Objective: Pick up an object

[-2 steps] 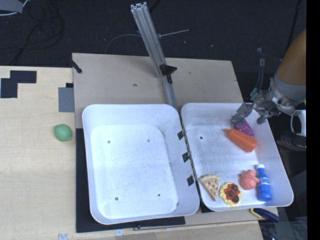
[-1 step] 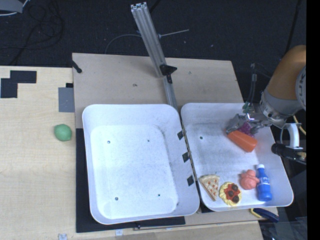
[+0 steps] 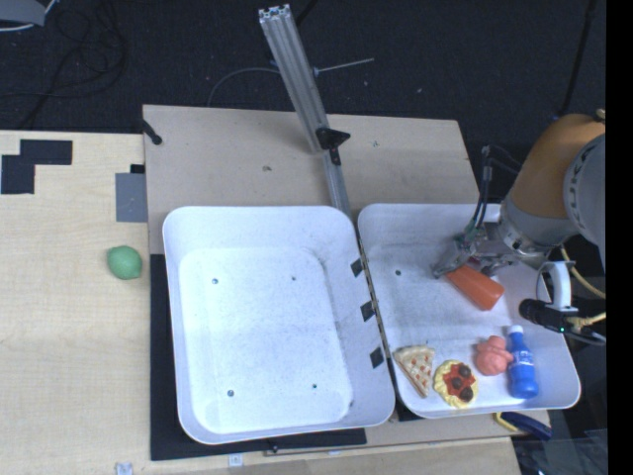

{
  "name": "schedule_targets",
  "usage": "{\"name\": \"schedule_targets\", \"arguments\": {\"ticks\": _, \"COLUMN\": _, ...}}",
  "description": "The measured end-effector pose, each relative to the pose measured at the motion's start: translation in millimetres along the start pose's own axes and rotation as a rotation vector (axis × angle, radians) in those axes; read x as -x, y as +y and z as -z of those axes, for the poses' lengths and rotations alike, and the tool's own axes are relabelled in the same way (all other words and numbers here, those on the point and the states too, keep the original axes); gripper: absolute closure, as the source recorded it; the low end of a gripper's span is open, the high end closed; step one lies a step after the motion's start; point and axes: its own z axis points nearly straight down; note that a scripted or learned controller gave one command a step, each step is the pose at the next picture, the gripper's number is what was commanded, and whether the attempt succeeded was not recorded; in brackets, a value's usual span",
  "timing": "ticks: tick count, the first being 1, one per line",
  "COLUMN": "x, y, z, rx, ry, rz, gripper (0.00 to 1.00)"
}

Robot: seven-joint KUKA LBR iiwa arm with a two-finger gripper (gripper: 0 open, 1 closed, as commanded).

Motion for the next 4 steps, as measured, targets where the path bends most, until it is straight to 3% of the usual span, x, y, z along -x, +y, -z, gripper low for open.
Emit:
{"name": "schedule_targets", "arguments": {"ticks": 1, "x": 0.5, "y": 0.8, "z": 12.5, "rx": 0.003, "ry": -0.001, "rz": 0.000, "gripper": 1.00}}
{"name": "schedule_targets", "arguments": {"ticks": 4, "x": -5.4, "y": 5.3, "z": 180.6, "rx": 0.008, "ry": -0.002, "rz": -0.001, "gripper": 1.00}}
